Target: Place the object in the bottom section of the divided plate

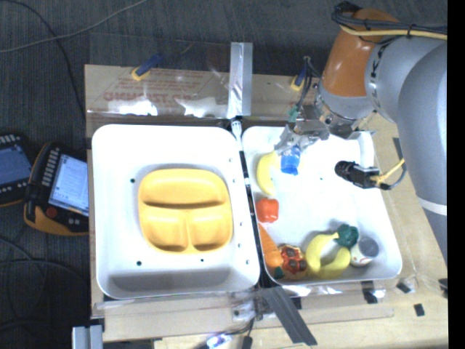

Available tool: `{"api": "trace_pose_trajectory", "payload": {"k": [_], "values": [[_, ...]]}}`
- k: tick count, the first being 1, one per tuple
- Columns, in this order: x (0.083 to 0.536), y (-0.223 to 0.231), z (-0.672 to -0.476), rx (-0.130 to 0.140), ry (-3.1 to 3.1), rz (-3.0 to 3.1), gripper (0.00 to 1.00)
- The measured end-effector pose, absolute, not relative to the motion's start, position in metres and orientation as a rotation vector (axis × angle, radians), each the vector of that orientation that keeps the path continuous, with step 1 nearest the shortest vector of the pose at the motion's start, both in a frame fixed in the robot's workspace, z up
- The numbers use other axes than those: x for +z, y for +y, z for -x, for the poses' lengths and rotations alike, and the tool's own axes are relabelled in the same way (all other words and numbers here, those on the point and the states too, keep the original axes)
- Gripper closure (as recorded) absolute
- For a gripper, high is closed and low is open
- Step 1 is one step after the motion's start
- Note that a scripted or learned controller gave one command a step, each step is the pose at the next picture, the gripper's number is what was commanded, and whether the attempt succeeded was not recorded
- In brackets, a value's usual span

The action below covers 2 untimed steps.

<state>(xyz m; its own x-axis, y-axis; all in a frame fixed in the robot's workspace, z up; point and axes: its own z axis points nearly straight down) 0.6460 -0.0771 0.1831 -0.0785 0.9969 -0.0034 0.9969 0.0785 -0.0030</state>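
Observation:
The yellow divided plate [185, 209] lies in the left bin [116, 267], with one long section at the top and two smaller sections at the bottom. My gripper [293, 145] is over the upper left part of the right bin [385, 217]. It is shut on a small blue object [289, 165], whose top sits between the fingertips while its body hangs just below them. A yellow banana-like piece [264, 173] lies right beside the blue object, against the bin's left wall.
In the right bin lie a red-orange pepper [267, 209], a carrot [269, 251], a printed packet [292, 259], a yellow banana [325, 254], a green piece [347, 234] and a grey can [368, 248]. A black clip [354, 171] juts from the arm.

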Motion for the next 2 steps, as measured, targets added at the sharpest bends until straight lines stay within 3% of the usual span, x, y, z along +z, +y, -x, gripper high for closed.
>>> {"api": "trace_pose_trajectory", "payload": {"k": [1,2], "values": [[0.184,-0.012,-0.634,-0.005,2.376,-2.057,1.00],[0.182,0.052,-0.598,-0.005,2.285,-2.161,1.00]]}}
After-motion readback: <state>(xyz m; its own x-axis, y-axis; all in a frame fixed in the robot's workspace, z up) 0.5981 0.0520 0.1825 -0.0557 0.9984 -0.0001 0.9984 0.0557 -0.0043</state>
